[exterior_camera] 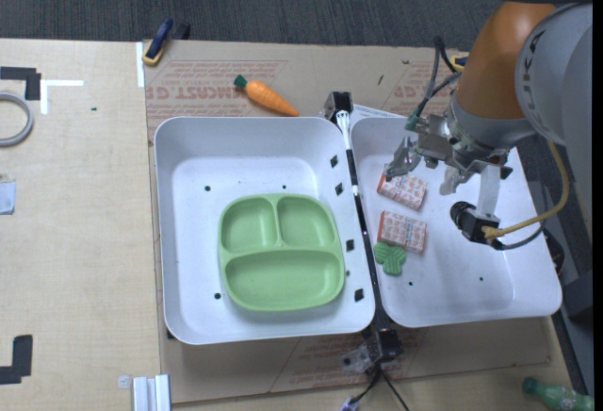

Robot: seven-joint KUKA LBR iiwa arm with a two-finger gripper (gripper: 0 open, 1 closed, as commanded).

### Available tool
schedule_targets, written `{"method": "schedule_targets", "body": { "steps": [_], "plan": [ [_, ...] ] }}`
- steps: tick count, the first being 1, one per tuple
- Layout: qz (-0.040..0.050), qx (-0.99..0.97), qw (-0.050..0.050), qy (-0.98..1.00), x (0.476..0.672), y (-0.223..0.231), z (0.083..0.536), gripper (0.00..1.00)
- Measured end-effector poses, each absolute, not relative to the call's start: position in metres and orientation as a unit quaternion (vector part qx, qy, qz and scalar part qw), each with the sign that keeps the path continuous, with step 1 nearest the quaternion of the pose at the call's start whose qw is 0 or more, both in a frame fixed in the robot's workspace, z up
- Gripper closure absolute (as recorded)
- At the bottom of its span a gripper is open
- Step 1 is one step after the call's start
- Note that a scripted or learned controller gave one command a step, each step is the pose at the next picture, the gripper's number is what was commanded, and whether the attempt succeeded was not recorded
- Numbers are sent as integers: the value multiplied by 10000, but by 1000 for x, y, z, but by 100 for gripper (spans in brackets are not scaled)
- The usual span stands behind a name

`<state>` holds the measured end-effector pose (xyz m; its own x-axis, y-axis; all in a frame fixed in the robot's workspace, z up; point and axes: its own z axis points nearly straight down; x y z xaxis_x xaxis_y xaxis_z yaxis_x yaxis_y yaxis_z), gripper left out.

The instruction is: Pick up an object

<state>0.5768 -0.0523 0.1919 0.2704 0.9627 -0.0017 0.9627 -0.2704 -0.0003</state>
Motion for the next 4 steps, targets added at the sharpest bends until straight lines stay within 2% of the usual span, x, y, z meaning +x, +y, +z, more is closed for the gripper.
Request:
{"method": "schedule_targets", "body": {
  "steps": [1,2,3,4],
  "plan": [
    [0,7968,3,6043,552,-94,101,0],
    [-6,7733,1,6340,642,-14,192,0],
    [-9,7060,-6,7082,579,-7,197,0],
    [-3,6335,-2,7738,533,-36,192,0]
  ]
}}
